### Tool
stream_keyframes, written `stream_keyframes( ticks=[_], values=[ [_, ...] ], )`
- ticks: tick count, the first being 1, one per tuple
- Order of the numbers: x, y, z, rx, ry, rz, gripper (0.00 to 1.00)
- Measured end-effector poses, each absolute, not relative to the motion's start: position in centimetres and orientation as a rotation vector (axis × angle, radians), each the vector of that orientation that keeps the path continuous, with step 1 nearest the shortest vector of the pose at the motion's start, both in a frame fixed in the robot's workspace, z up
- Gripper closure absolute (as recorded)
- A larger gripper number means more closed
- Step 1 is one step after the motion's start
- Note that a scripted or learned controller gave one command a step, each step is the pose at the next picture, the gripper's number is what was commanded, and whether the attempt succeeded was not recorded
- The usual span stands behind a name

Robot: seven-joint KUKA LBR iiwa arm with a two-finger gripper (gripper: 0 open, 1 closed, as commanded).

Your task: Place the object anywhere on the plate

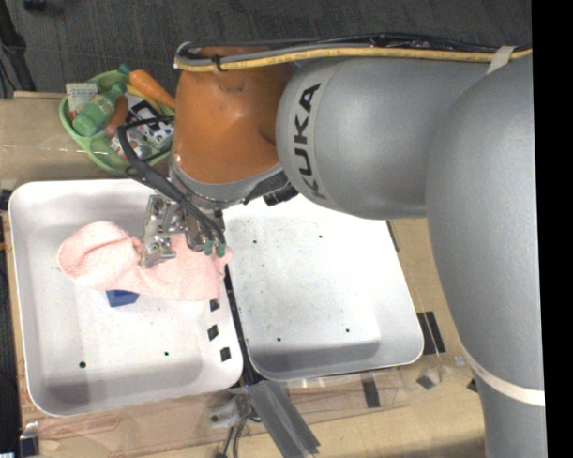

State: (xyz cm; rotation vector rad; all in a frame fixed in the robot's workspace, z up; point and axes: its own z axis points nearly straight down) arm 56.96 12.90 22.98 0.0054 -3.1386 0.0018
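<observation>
Pink cloth (pixel 128 262) lies under the end effector (pixel 179 238) — touching it; grip unclear.

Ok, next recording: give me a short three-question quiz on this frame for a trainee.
1. True or false: the small blue object lies in the left bin.
2. The pink cloth lies: A) in the right bin, B) in the left bin, C) in the green bowl behind the bins.
3. Fill in: the gripper hangs over the ___ bin.

Key: 1 true. 2 B. 3 left; it sits over the cloth's right part, near the divide between bins.
</observation>
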Motion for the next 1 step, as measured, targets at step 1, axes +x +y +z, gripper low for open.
stream_keyframes(
  ticks=[1],
  values=[
    [56.98, 12.88, 23.01, 0.005, -3.139, 0.002, 0.0]
  ],
)
